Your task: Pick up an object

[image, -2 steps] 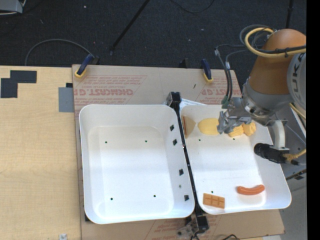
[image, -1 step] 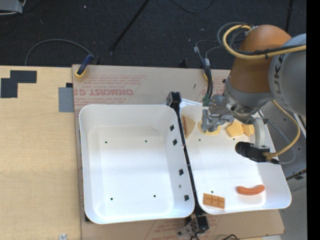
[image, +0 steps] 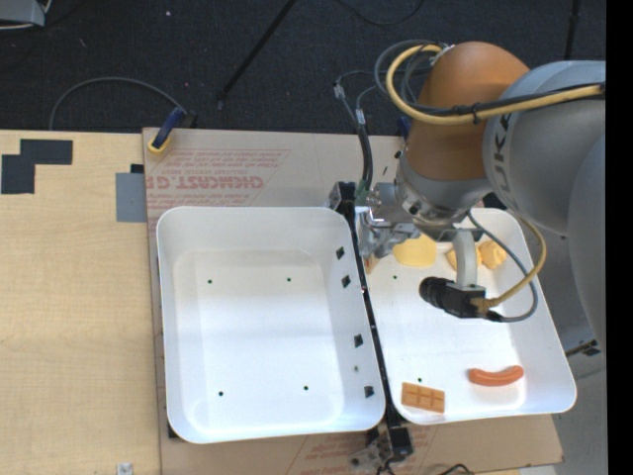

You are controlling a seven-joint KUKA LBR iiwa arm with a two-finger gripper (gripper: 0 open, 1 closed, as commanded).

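Arm: the grey arm (image: 554, 137) reaches in from the right and hangs over the far end of the right bin (image: 554, 389).
Gripper: the gripper (image: 384, 228) is low at that bin's far-left corner, close to the wall shared with the left bin (image: 178, 325).
Grip: cannot tell whether it is open or closed, or whether anything is in it.
Yellow piece: the yellow piece (image: 415, 253) lies on the bin floor just to the right of the gripper.
Orange piece: the orange piece (image: 492, 255) lies further right, partly behind the arm.
Sausage: the sausage (image: 495, 375) lies near the front right, well apart from the gripper.
Cracker: the cracker (image: 423, 397) lies at the front-left corner.
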